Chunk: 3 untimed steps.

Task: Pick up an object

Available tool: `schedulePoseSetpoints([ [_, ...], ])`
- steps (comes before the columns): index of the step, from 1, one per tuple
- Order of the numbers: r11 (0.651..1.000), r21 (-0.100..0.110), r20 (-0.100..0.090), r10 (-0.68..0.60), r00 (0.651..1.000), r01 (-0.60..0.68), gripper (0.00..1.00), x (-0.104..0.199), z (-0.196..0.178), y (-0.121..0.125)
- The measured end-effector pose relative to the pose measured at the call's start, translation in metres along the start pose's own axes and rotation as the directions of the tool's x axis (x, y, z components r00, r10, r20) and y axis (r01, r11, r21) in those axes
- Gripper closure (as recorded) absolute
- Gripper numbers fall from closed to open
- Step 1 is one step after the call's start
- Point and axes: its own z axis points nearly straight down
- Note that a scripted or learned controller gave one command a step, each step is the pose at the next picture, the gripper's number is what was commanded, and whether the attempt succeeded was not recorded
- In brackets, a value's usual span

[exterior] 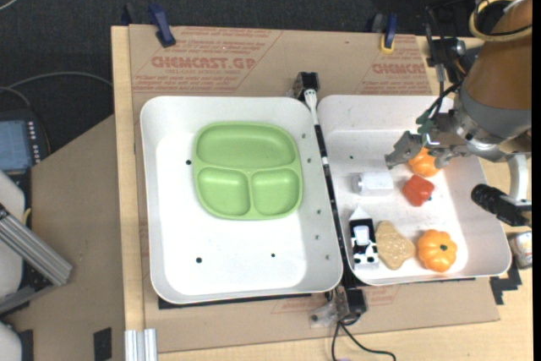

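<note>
A cardboard-covered bench (254,55) is sitting on dark carpet, with blue clamps pinning its far edge, and it is bearing two shallow white bins side by side. Taking the black divider strip (321,156) between the bins as landmark: well to its left, the left bin (169,249) is holding a green sectioned plate (248,170), lying flat with its long axis running across the bin. Just right of the strip, in the right bin (355,118), a small black-and-white toy (362,241) is lying at the near wall, a tan biscuit-shaped piece (394,248) is touching it, and a pale block (372,182) is resting farther back. Further right, an orange pumpkin (437,250) is sitting near the front rim, stem up, showing no clear long axis. A red piece (418,191) is lying just beneath the gripper (423,150), and a small orange object (423,164) is appearing between the fingers, which are closing around it; whether the hold is firm cannot be told, nor which way that object points. Risk, as judged: the hold looks shallow, so the object may be slipping out on lifting, and the fingers may be nudging the red piece touching it.
</note>
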Motion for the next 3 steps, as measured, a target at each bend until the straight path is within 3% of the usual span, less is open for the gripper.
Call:
schedulePoseSetpoints([
  [1,1.0,0.008,-0.002,0.006,1.0,-0.006,0.0,-0.039,0.118,-0.059],
  [2,1.0,-0.009,0.006,0.001,1.0,-0.001,0.0,-0.084,0.062,-0.009],
  [3,1.0,-0.002,0.001,-0.002,1.0,0.002,0.0,-0.078,0.115,0.035],
])
